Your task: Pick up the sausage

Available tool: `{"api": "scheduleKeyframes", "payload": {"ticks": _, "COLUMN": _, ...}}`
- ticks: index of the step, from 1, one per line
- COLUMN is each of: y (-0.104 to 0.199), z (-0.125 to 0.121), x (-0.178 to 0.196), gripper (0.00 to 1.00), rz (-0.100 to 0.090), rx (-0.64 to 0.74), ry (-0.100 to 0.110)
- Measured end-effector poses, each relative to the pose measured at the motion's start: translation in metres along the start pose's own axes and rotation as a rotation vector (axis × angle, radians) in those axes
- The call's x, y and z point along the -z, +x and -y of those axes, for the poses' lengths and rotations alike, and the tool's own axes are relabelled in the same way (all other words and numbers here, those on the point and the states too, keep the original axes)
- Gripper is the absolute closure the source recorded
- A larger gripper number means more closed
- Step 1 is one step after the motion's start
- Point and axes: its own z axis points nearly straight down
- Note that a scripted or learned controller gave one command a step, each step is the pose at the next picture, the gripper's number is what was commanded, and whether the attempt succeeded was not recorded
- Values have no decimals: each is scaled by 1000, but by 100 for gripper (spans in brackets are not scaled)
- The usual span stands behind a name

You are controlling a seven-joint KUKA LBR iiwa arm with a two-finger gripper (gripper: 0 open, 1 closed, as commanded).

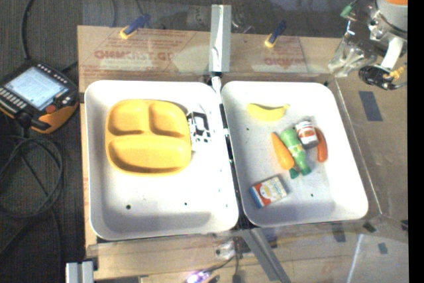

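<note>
Right bin (334, 199), toward its right wall: sausage (322, 146), touching a small can (305, 133). My pincer (350, 57) hangs outside the bin; spread or pressed together, I cannot tell. Risk: crowding, so I nip the can instead.

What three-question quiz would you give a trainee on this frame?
1. True or false: the hand is over the sausage.
2. Which bin holds the plate? A left, B right.
3. Name the item nearest the right bin's near edge.
Key: 1 false, the hand is beyond that bin's far right corner; 2 A; 3 the box.
</note>
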Motion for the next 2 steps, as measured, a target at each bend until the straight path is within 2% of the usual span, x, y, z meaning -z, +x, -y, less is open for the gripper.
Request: {"api": "scheduleKeyframes", "payload": {"ticks": 2, "y": 2, "z": 2, "x": -4, "gripper": 100, "rz": -1, "rx": -100, "ry": -1}}
